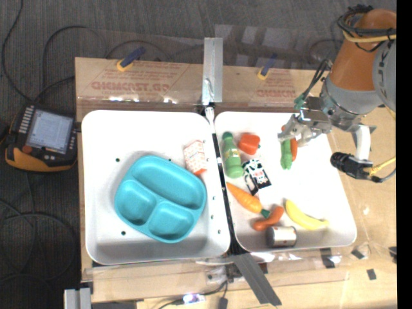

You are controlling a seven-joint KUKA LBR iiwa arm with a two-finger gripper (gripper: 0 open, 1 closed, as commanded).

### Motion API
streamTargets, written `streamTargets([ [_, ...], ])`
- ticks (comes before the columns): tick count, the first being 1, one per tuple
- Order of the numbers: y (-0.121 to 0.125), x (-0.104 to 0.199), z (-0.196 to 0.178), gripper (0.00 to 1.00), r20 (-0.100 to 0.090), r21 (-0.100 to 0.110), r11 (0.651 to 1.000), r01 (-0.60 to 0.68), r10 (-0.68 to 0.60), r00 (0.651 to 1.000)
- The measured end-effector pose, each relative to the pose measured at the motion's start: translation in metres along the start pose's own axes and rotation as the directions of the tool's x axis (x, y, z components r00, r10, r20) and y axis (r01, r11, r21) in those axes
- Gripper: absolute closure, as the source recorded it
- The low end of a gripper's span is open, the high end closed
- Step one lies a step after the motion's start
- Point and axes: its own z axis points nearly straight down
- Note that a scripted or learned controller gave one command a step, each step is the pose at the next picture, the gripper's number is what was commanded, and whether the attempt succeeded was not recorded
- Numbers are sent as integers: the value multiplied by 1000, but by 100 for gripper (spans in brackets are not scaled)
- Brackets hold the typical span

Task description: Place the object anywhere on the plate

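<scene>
Gripper (297, 129) sits over the upper right of the right bin (335, 192), pinching a small green and orange vegetable toy (288, 152) that hangs below it. The blue plate (161, 198) lies in the left bin (103, 172), well apart. Risk: the grip looks off-centre, so the toy may slip during transfer across the divider.

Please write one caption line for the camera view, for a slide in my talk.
End effector holds a green and orange toy vegetable above the right bin; the blue plate sits in the left bin.
</scene>
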Motion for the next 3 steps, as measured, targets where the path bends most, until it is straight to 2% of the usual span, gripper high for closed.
streamTargets([
  [1,-47,96,1,100,-3,1,997,80,-80,997],
  [2,-62,170,59,100,-3,1,936,351,-351,936],
  [3,-62,170,59,0,-3,1,937,350,-350,937],
])
